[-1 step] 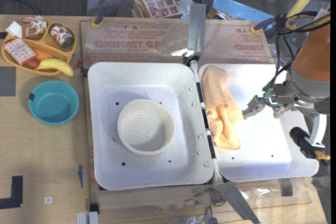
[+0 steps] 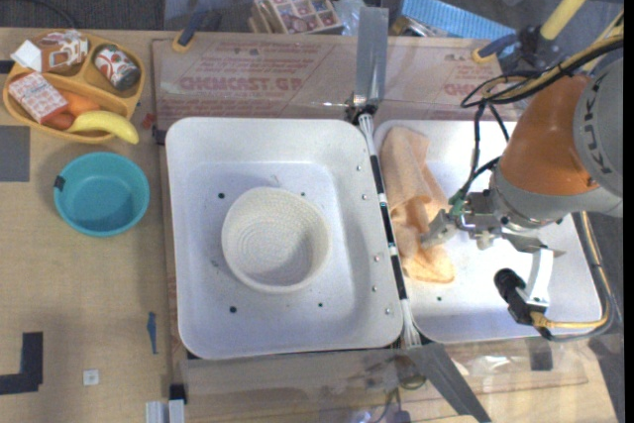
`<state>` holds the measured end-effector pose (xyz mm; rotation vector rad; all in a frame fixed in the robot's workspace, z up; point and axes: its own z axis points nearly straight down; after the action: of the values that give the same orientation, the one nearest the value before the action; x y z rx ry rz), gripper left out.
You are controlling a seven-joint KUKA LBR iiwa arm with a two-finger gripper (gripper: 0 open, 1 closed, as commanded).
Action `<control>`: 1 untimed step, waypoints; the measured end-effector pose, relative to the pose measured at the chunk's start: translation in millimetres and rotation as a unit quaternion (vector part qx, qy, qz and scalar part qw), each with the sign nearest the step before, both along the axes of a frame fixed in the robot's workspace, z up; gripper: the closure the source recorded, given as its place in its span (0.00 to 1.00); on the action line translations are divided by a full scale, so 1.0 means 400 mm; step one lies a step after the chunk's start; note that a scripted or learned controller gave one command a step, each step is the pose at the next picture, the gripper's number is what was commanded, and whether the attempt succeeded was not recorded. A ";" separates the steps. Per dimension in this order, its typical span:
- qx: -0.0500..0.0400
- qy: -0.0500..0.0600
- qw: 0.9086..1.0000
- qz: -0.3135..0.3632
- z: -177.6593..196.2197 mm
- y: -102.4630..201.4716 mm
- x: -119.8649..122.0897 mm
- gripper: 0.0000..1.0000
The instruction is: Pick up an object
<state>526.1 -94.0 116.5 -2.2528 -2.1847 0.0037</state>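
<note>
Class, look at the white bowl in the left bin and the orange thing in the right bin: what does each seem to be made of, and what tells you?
White bowl: probably woven fibre or rope, matte; fine concentric ridges circle its inside. It could also be ribbed plastic.
Orange thing: looks like soft cloth, matte peach-orange; it lies crumpled in folds against the bin's left wall.

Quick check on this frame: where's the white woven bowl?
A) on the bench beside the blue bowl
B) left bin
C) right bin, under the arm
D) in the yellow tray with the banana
B: the white woven bowl sits near the middle of the left bin, while the right bin holds an orange cloth with the gripper at it.
</note>
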 end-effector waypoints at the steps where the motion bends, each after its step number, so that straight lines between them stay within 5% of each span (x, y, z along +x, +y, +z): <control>1: 0.001 -0.004 0.997 0.083 -0.070 0.004 0.041 0.00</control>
<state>542.4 -92.2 88.5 -2.0665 -2.3677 -0.0061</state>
